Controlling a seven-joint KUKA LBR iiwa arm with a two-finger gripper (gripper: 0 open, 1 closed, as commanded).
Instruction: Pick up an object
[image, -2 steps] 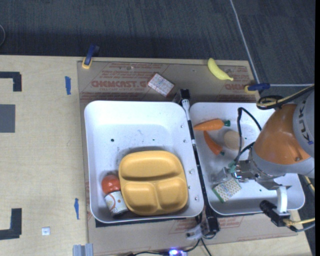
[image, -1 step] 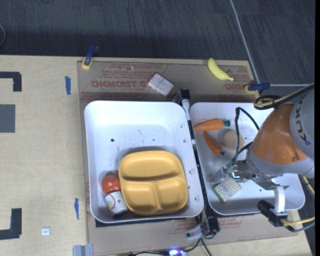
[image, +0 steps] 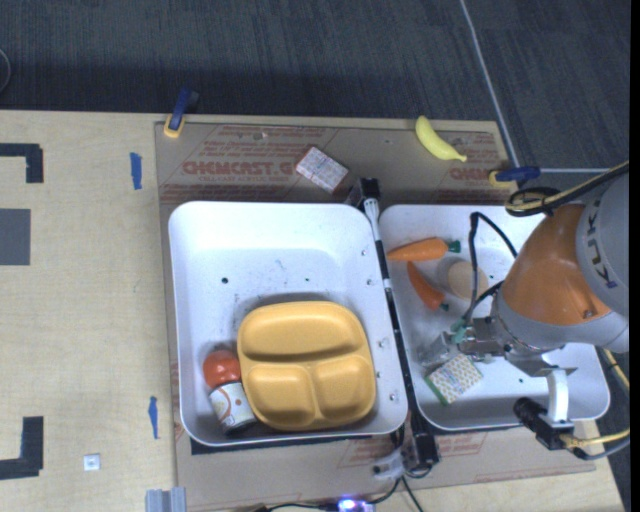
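The gripper (image: 452, 345) sat low in the right bin (image: 590, 395), at the end of the grey arm (image: 560, 275) with its orange band, which came in from the right. How far it was open could not be told, since the wrist hid it, and nothing could be seen held. Just below and touching or nearly touching its tip lay a small checkered packet (image: 455, 378), tilted on the bin floor. Above the gripper, near the bin's far wall, lay a carrot (image: 418, 249) pointing left, with a smaller orange piece (image: 424, 285) slanting below it and a pale round object (image: 460, 276) just beside that.

In the left bin (image: 200, 260), well apart from the gripper, a yellow divided tray (image: 305, 362) rested upside-up near the front wall, and a small can with a red top (image: 226, 388) lay against its left edge.

Beyond the bins, on the cardboard sheet (image: 240, 165), sat a banana (image: 438, 139) and a small checkered block (image: 320, 169).
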